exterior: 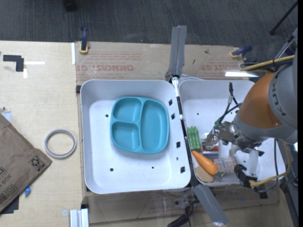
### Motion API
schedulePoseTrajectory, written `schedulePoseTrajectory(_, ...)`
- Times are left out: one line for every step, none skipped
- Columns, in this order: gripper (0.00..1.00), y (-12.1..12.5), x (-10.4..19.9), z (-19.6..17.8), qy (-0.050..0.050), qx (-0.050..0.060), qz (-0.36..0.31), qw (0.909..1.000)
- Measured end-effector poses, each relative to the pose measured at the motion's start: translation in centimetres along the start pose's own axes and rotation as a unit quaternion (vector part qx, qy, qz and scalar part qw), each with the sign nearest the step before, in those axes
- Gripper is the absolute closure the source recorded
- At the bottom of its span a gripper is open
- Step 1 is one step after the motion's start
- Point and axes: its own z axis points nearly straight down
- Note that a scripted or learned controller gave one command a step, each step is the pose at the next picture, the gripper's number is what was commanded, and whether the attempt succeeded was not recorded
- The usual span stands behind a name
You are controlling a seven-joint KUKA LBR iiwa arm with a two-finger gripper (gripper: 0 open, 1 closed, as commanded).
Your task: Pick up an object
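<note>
so gripper hung low over carrot and green stalks (pre-grasp reach, likely); grip state unclear.

Even, bright overhead light; the white bins glare mildly, shadows stay soft, focus is fair, and the dark floor at top looks dim.

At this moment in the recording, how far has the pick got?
Done: the arm has reached into the right bin, with the gripper low over the cluster of carrot and green item. In hand: nothing visibly between its fingers. Left: grasping and lifting an object. The blue divided plate lies in the left bin.
</note>
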Motion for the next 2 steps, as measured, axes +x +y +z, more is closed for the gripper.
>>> schedulePoseTrajectory(0.00, -2.1, -0.4, 0.3, -0.002, 0.003, -0.084, 0.9964)
schedulePoseTrajectory(0.00, 0.7, -9.4, -7.4, -0.003, 0.001, 0.103, 0.9947)
